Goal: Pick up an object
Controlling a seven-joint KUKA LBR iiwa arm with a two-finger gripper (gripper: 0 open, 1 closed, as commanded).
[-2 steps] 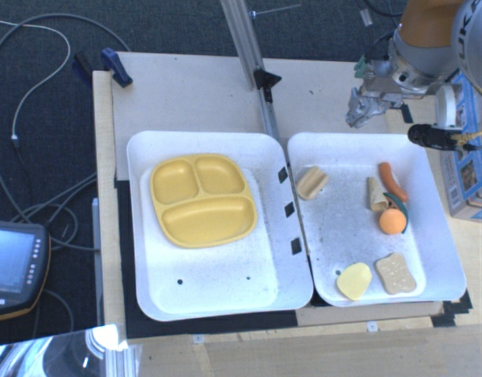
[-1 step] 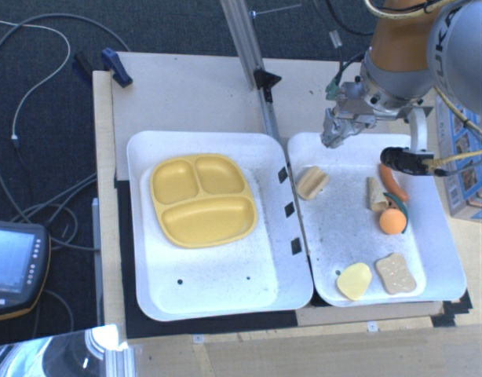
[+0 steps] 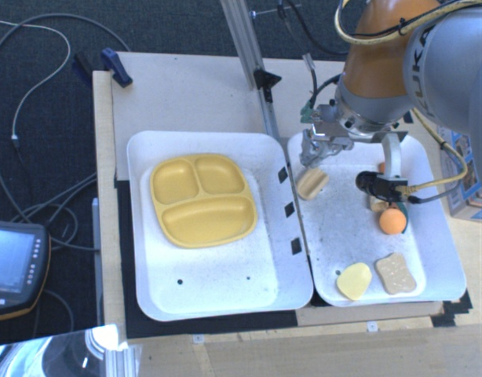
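Entry: right-hand bin [image 3: 441, 234], taken as the landmark for all positions below.

Risks, as judged from this moment:
- The gripper [image 3: 313, 154] is hanging over the bin's far-left corner, just above a tan bread-like piece [image 3: 312, 184] that is lying close against the bin's left wall. A descent here is risking one finger landing on the wall or on the rim shared with the left-hand bin [image 3: 139, 210], which would block a clean closure.
- The tan piece is looking rounded and lying at a slant; a pinch off its middle is likely to be squeezing it out sideways rather than lifting it.
- A cable is trailing across the bin's far side toward a dark fitting [image 3: 376, 184]; it could be snagging if the arm swings right.

Hand: it is sitting just above the tan piece, with nothing visibly between its fingers. How far apart they are standing I cannot tell at this angle, nor whether they are touching the piece.

Other contents:
- Orange ball [image 3: 392, 221], right of the bin's centre.
- Yellow piece [image 3: 353, 281] and tan cracker-like block [image 3: 396, 273], side by side at the near edge.
- Yellow divided plate [image 3: 202, 199], in the left-hand bin, well apart from the gripper.
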